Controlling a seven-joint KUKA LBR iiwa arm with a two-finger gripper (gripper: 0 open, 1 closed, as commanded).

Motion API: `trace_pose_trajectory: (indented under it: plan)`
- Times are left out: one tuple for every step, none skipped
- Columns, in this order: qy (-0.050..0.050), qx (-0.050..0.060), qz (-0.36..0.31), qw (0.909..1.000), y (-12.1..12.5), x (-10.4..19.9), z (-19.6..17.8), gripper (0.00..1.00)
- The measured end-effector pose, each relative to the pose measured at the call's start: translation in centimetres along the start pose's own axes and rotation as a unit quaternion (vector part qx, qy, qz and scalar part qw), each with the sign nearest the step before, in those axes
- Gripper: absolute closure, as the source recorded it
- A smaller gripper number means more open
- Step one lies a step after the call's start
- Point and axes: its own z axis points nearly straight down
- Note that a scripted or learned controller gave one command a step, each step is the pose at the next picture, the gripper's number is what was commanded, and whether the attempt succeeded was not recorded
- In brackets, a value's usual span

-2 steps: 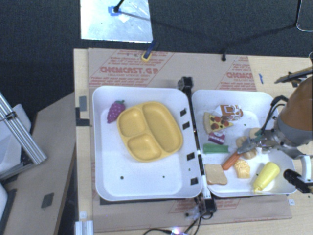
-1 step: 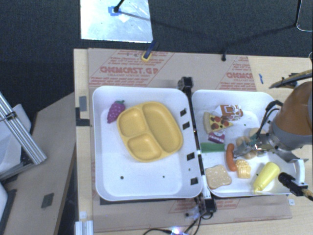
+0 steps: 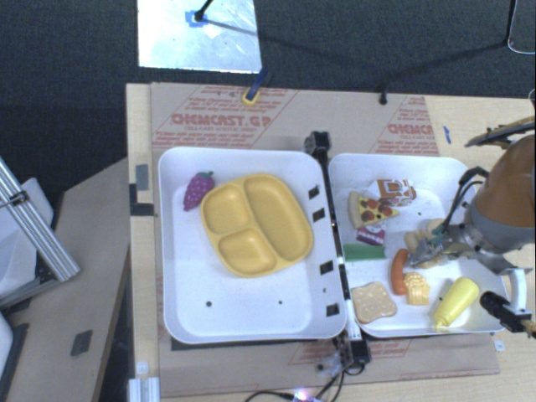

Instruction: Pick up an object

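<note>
Left bin [image 3: 180, 308]: yellow divided tray [image 3: 251, 222], purple grapes [image 3: 198, 189]. Right bin [image 3: 435, 167]: toy foods, pincer [image 3: 423, 254], grip state indiscernible. Beneath: cardboard-lined worktop [image 3: 293, 111].

Two white bins [image 3: 180, 308] — one yellow tray [image 3: 255, 223], one grape bunch [image 3: 198, 190].

The bench [image 3: 142, 308] carries a printed cardboard sheet [image 3: 276, 115]; on it sit two white bins, the left bin [image 3: 172, 308] and the right bin [image 3: 444, 164], edges touching.
</note>
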Motion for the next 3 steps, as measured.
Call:
trace_pose_trajectory:
  plan:
    - [-0.001,0.0,0.001,1.0,-0.4,-0.4,-4.5,1.0]
    - [-0.001,-0.001,-0.001,1.0,-0.6,-0.5,-8.8,1.0]
    - [-0.001,-0.001,-0.002,1.0,-0.4,-0.5,-13.2,1.0]
